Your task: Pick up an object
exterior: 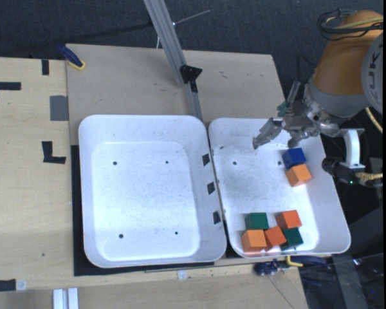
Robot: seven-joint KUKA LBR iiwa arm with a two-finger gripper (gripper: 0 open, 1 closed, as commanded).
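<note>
The gripper (278, 136) hung spread and empty at the right bin's (238, 192) twelve o'clock. A blue cube (294, 156) touched an orange one (299, 174) on speckled white plastic.

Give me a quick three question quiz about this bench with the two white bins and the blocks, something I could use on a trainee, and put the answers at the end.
1. True or false: all the blocks lie in the right bin.
2. Which block lies closest to the hand? A) the blue block B) a green block C) an orange block in the cluster at the near edge
3. Fill in: directly beside the blue block, toward the near edge, sits an ______ block.

Key: 1 true; 2 A; 3 orange.
</note>
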